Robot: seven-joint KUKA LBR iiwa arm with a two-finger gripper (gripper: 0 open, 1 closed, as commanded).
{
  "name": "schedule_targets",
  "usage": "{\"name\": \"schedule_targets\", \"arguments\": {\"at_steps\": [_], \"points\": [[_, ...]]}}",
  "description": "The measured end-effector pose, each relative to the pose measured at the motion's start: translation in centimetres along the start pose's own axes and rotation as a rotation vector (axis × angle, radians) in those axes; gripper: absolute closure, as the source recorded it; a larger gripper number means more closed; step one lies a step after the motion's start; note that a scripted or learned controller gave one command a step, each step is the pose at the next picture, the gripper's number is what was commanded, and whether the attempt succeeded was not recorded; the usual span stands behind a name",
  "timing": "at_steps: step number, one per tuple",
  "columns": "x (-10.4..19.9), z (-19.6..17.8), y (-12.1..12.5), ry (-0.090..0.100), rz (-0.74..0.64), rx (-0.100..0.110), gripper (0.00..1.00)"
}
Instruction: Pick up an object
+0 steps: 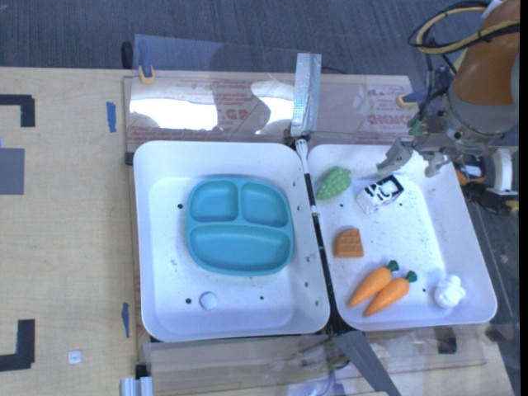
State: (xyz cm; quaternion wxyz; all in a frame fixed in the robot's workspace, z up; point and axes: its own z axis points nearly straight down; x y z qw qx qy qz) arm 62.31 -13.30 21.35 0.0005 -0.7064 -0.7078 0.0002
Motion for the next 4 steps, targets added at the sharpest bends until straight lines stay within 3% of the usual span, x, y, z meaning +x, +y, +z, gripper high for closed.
{"name": "schedule_targets", "arguments": {"at_steps": [1, 2, 3, 4], "points": [[5.3, -8.7, 0.3, -0.001, -0.085, -0.011, 0.0], [5.4, 3.0, -0.6, 0.0, -0.009, 0.005, 0.0], [0.1, 11.3, 3.6, -0.001, -0.13, -0.004, 0.0], [-4.2, 9.5, -4.4, -0.003, -0.154, -0.002, 0.0]]}}
